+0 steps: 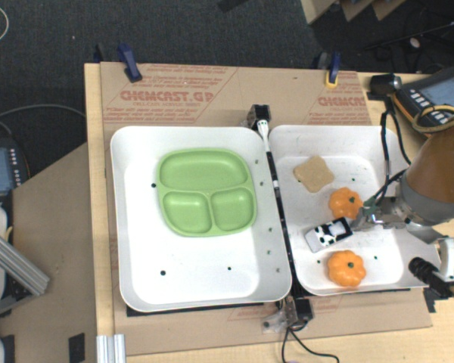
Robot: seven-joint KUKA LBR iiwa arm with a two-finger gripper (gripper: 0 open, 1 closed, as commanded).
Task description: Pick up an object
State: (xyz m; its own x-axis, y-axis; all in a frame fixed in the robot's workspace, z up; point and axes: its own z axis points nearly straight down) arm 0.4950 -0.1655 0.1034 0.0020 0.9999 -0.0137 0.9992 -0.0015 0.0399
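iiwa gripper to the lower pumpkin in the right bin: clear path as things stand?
Probably yes. The lower pumpkin sits apart from the black-and-white toy and the upper pumpkin, with bare right bin floor around it. The gripper hovers just above and right of it, nothing between.

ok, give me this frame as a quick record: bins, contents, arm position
left bin: green divided tray
right bin: tan flat piece, upper orange pumpkin, lower orange pumpkin, small black-and-white object
arm: reaches in over the right bin's right side
gripper: next to upper orange pumpkin; grasp cannot be confirmed
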